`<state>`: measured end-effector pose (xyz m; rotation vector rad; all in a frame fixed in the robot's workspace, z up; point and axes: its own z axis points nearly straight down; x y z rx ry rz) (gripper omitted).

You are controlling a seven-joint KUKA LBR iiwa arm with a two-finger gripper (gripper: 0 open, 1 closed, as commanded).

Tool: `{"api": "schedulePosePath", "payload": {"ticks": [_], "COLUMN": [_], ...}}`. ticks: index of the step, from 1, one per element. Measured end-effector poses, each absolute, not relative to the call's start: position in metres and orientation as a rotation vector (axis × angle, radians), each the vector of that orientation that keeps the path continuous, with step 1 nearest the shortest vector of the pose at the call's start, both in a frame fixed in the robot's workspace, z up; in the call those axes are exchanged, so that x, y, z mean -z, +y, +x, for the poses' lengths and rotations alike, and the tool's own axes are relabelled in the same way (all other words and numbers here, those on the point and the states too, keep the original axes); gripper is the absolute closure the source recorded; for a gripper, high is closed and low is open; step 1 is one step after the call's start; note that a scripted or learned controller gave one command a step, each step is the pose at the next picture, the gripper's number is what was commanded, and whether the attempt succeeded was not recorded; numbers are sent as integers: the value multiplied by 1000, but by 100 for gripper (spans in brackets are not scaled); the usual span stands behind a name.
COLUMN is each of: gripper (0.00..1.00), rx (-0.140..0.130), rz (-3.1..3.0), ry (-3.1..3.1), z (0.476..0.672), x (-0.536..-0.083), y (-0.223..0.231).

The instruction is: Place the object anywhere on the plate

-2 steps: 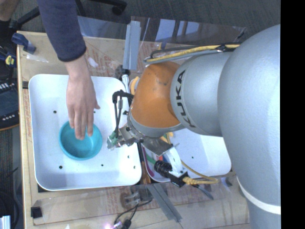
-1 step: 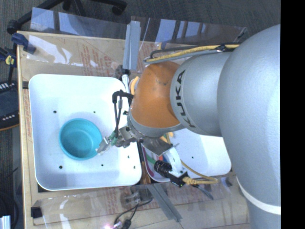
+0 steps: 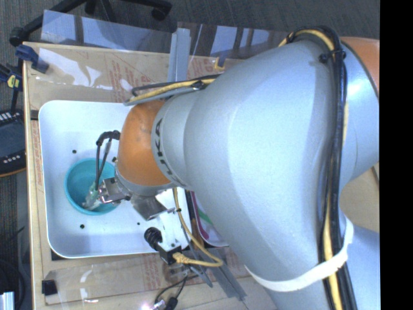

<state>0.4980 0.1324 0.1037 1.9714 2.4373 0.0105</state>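
A round teal plate (image 3: 79, 181) lies in the left white bin (image 3: 55, 128), near its left wall. My gripper (image 3: 97, 200) hangs over the plate's lower right rim, below the orange wrist band (image 3: 139, 150). Something pale and shiny sits at the gripper's tip over the plate; I cannot tell whether it is the object or part of the gripper. The arm's grey body (image 3: 258, 154) covers the right side of this bin and nearly all of the second bin.
A cardboard-coloured bench edge (image 3: 97, 76) runs behind the bins. A coloured flat item (image 3: 206, 228) peeks out under the arm at the right bin's edge. Black cables and a connector (image 3: 155, 237) hang off the wrist over the left bin's front right corner.
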Motion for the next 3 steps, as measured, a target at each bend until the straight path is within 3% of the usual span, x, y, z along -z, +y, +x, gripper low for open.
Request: {"api": "schedulePosePath", "payload": {"ticks": [2,3], "gripper": [0,0], "rx": [17,5], "rz": [2086,2449], "ry": [2305,1974], "z": [486,475], "x": [-98,-153], "y": [182,206]}}
